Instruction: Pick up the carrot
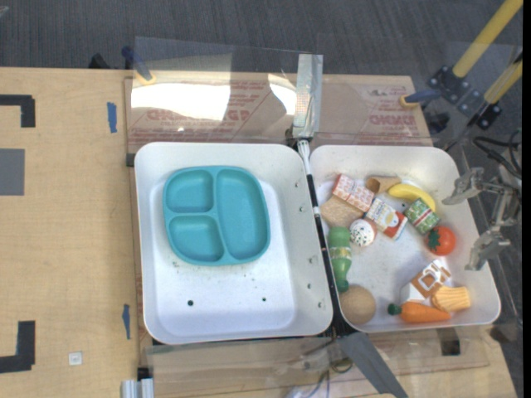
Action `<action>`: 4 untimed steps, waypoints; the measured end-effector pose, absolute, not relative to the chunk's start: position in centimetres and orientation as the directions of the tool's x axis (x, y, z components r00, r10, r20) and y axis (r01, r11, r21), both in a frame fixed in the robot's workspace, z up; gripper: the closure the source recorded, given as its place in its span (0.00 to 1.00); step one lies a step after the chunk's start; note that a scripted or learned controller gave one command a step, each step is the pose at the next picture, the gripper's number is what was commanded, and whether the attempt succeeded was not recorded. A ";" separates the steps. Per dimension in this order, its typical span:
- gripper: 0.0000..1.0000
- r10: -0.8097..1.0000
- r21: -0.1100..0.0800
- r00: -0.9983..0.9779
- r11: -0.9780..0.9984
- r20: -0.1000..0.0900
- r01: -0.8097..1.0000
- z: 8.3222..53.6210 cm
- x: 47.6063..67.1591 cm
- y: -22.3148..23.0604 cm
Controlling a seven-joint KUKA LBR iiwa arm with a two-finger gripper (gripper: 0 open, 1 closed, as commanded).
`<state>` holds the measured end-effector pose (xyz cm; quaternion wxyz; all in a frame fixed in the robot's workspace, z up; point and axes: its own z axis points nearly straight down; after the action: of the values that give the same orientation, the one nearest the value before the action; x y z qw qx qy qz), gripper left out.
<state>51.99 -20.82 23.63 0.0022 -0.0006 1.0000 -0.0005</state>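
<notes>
Carrot (423,312) lies flat at near edge of right bin (473,191), green tip toward round tan ball (358,303), orange body just below yellow ridged piece (453,298). Tomato (443,240) up-right of carrot; banana (411,194) farther up, near bin's far wall. Teal 3-compartment tray (218,215) sits in left bin (282,301), well apart from carrot. Gripper (485,214) hovers over right bin's outer rim, right of tomato, metal fingers spread apart, nothing between them.

Carrot (424,312) in right bin (473,305) near front rim; divided plate (217,215) in left bin (166,305).
</notes>
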 end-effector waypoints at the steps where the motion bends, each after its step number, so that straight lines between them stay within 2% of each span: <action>1: 0.00 0.082 0.004 -0.997 0.997 0.008 0.082 11.4 56.3 -17.2; 2: 0.00 -0.102 -0.005 -0.994 0.995 -0.031 -0.102 9.2 49.9 -12.5; 3: 1.00 -0.104 -0.006 -0.994 0.995 -0.030 -0.104 10.1 49.9 -12.5; 4: 1.00 -0.406 -0.007 -0.914 0.914 -0.014 -0.406 9.1 54.1 -16.0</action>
<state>54.13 -16.03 9.09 0.0076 -0.2075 0.9782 -0.0019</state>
